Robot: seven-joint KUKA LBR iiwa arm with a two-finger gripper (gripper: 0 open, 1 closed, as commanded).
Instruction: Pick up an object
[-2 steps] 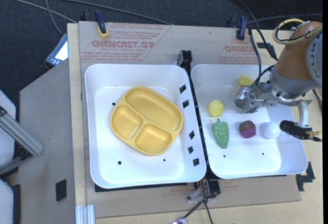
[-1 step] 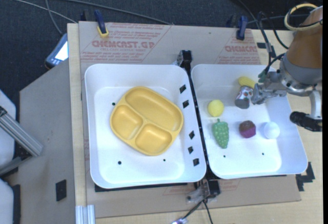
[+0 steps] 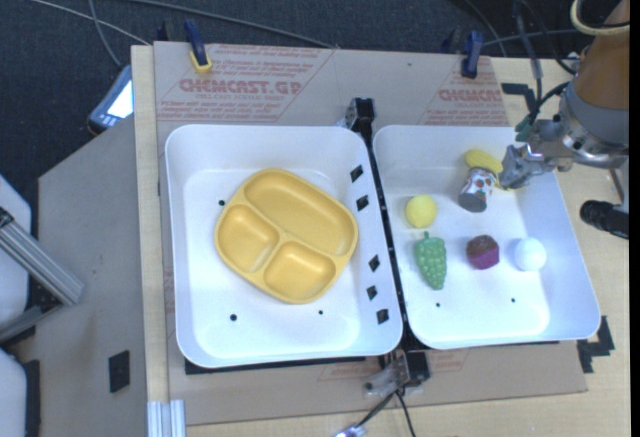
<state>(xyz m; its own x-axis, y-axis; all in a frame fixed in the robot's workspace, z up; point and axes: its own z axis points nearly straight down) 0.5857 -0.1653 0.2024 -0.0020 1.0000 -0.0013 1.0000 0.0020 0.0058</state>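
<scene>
I see the arm [image 3: 600, 95] coming in from the right, over the upper right corner of the right bin [image 3: 560, 320]. Gripper [image 3: 520, 168] sits low near that bin's far wall. Can't tell its state from this angle; it's small and partly blurred. Nothing visibly held.

Right bin contents: yellow banana-like piece [image 3: 483, 161] just left of the gripper, near the far wall. Small grey cup-like object [image 3: 475, 192] right below it, tilted, close to the gripper tip; touching or not, I can't tell. Yellow ball [image 3: 421, 211] sits left of that, toward the divider. Green grape bunch [image 3: 432, 260] just below the yellow ball. Dark red round fruit [image 3: 483, 252] right of the grapes. White ball [image 3: 527, 253] further right, just beside the red one.

Left bin [image 3: 190, 255] holds a yellow sectioned plate [image 3: 287, 234], three compartments, lying flat about mid-bin.

Both bins sit side by side on a cardboard-covered bench [image 3: 250, 85], with two clamps on the far edge.
</scene>
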